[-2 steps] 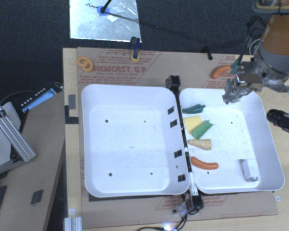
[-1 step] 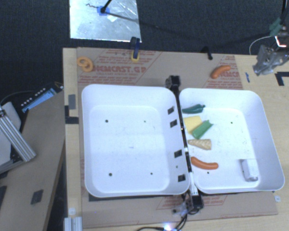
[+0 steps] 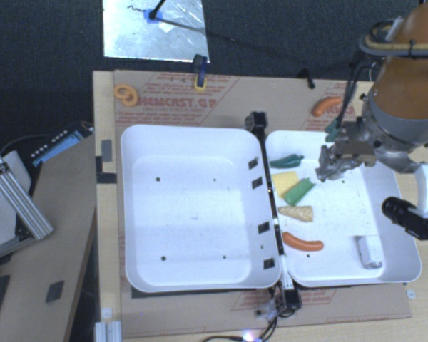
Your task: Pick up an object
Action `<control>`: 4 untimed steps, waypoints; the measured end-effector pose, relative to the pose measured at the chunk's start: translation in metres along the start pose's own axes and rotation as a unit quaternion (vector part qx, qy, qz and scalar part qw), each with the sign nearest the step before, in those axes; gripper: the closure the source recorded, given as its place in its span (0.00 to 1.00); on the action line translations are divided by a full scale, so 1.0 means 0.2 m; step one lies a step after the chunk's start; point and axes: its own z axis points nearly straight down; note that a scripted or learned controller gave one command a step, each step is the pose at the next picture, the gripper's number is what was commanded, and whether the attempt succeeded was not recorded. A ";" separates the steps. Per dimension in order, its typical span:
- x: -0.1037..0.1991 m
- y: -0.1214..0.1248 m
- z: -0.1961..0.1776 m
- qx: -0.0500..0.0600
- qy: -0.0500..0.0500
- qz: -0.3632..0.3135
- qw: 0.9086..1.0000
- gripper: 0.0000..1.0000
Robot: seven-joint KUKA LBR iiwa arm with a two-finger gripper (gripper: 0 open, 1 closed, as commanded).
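The right bin [image 3: 403, 258] holds several small items near its left side: a dark green pepper [image 3: 286, 161], a yellow wedge [image 3: 283, 182], a light green piece [image 3: 300, 190], a tan triangular piece [image 3: 297, 213] and an orange-red sausage [image 3: 302, 244]. A grey block [image 3: 369, 252] lies at the bin's lower right. My gripper [image 3: 329, 169] hangs over the upper middle of this bin, just right of the green pepper and above the light green piece. Nothing shows between its tips.
The left bin [image 3: 192, 205] sits beside it, joined by a black divider with clips [image 3: 269, 191]. On the cardboard behind lie an orange ring [image 3: 126, 95], a yellow-blue clamp [image 3: 199, 73] and an orange sausage [image 3: 326, 106]. A black part [image 3: 410, 218] sticks in at the right.
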 end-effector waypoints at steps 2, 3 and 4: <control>0.25 -0.05 -0.80 -0.009 0.000 0.000 1.000 1.00; 0.48 -0.06 -0.84 -0.008 0.000 0.000 1.000 1.00; 0.74 -0.05 -0.84 -0.007 0.000 0.000 1.000 1.00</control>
